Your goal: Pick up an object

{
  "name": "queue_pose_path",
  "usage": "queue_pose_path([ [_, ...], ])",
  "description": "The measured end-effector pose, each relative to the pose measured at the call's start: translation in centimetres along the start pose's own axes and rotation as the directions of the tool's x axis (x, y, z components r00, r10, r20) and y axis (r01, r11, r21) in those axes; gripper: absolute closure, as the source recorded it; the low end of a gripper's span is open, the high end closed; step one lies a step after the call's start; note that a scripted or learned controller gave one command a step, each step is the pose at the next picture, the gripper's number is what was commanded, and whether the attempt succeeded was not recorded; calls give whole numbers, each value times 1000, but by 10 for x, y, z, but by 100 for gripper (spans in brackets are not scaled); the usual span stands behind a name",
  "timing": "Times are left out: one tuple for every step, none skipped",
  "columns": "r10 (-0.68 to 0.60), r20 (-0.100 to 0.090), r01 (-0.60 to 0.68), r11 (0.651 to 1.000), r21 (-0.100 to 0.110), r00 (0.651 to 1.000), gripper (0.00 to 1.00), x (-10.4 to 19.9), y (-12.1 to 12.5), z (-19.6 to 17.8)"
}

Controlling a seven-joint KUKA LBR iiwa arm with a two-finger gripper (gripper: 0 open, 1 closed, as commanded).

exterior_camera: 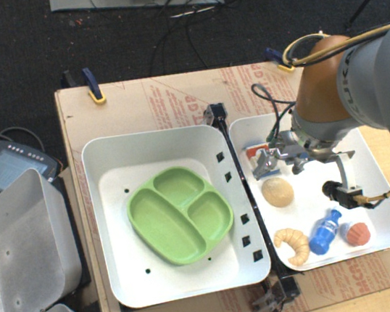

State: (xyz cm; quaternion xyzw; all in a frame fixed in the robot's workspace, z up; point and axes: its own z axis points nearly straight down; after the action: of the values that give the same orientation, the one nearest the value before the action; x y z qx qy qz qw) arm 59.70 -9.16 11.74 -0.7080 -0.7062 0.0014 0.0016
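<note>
My gripper [275, 162] hangs over the upper left part of the right bin [389, 179], just above a beige round roll [277, 193]. A small red and white item [254, 152] peeks out from under the gripper's left side. Along the bin's front lie a tan croissant [292, 243], a blue bottle [325, 233] on its side and a red-orange fruit [357, 234]. Nothing shows in the gripper's grasp.
The left bin [107, 202] holds a green three-compartment plate [181, 214]. A black divider strip [244, 195] runs between the bins. A black cable fitting [339, 195] from the arm hangs over the right bin's middle. Blue clamps [94, 87] hold the cardboard base.
</note>
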Motion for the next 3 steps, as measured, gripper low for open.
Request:
queue_pose_path([
  [0,0,0,1000,-2,1000,0,0,0,26],
  [1,1,-1,1000,-5,1000,100,0,0,15],
  [-4,1,4,1000,-9,1000,100,-5,9,-40],
])
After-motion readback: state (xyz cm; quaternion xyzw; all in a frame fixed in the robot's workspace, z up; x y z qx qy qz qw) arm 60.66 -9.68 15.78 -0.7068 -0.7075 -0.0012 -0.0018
